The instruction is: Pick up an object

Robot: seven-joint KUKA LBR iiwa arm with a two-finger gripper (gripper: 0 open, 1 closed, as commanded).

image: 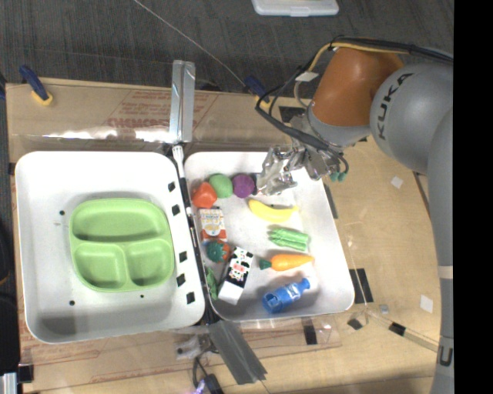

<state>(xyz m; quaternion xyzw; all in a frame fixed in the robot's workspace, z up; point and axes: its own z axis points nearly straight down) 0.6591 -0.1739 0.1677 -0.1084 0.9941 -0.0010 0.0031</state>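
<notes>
Gripper (276, 178) low over the far edge of the right bin (333, 254); can't tell how it is set. Just beside it: banana (270, 208) on the near side, purple ball (244, 185) and green ball (221, 185) to its left. Nearer: green pea pods (288, 238), carrot (290, 262), blue bottle (284, 295). Left bin (35, 231) carries a green divided tray (122, 243).

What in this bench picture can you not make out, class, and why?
- Claw, camera view: blurred metal; its grip state is unreadable.
- Carton: print too small to read.
- Small packet: label too small to read.
- Clear lid: cut off by the top edge.
</notes>
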